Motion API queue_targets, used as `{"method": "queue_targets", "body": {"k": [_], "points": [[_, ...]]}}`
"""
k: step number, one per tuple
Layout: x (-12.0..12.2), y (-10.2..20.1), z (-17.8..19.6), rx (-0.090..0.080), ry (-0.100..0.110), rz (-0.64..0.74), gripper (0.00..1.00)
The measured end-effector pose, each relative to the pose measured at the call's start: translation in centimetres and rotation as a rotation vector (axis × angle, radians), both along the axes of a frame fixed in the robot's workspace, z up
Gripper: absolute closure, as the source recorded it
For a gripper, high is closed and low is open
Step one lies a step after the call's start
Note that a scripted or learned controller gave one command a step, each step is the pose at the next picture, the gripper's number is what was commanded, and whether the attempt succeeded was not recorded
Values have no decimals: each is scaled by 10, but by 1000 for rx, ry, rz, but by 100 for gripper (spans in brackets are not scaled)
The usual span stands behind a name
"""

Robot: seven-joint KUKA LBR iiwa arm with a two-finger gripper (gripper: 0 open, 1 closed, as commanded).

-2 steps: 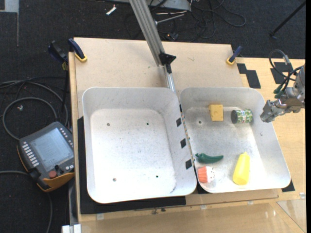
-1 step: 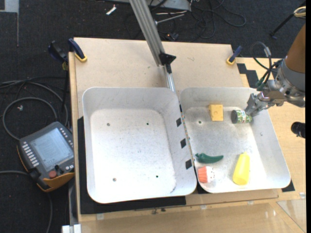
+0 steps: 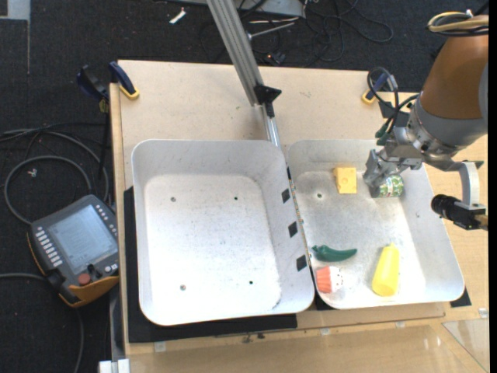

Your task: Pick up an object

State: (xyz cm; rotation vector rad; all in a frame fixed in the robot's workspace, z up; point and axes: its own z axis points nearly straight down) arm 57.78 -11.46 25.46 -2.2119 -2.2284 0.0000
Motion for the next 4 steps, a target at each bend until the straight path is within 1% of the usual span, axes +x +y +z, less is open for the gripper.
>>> {"method": "queue_targets", "body": {"k": [1,2,3,4], "points": [[8,55,-12,0,0,1,100],[29,104,-5,0,-4,1,100],[44,152,-22,0,-2,0,100],[55,212,-13,1,-4,1,100]]}}
